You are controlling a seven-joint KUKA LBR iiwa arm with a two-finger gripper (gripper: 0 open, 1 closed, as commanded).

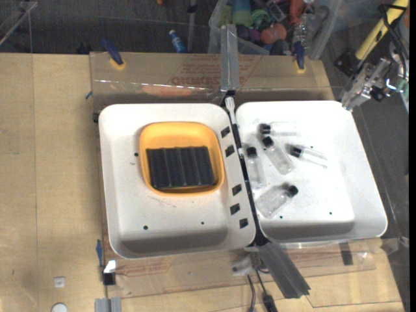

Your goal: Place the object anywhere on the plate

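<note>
An orange-yellow plate (pixel 151 137) lies in the left bin (pixel 117 226). A black ribbed rectangular object (pixel 181 168) rests flat on the plate's middle and covers most of its floor. My gripper (pixel 368 87) is at the far upper right, beyond the right bin's back corner and well away from the plate and the black object. Nothing shows in its grasp.
The right bin (pixel 351 207) holds several small clear vials with black caps, among them one at the front (pixel 275 199) and one near the back (pixel 278 130). A black divider strip (pixel 238 174) runs between the bins. A box of colourful toys (pixel 273 8) stands behind the bench.
</note>
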